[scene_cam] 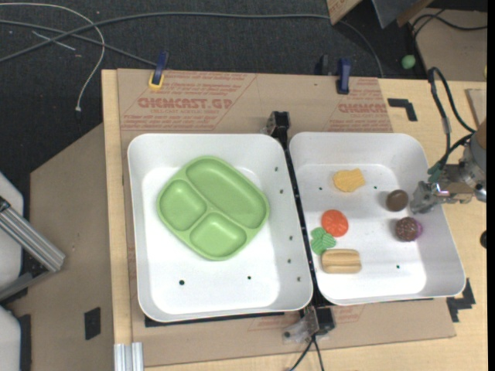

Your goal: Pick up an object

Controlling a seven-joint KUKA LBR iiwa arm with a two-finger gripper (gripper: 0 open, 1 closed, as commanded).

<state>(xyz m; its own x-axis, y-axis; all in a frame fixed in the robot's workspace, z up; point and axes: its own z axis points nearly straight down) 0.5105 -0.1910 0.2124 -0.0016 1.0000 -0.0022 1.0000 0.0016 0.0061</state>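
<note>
Objects for picking lie in the right bin: a yellow piece toward its upper middle, a brown ball to the right of it, a dark purple ball just below that, an orange-red round piece near the centre, a small green leafy piece touching its lower left, and a tan bread roll lowest of all. The gripper sits at the right edge of the frame, over that bin's right rim, just beside the brown ball (nothing is visibly held, and its state cannot be made out). The left bin holds a green divided plate with three compartments, set toward the bin's upper middle. Two blue clamps grip the cardboard sheet under the bins at the top, and loose cables trail over the dark floor at upper left.
</note>
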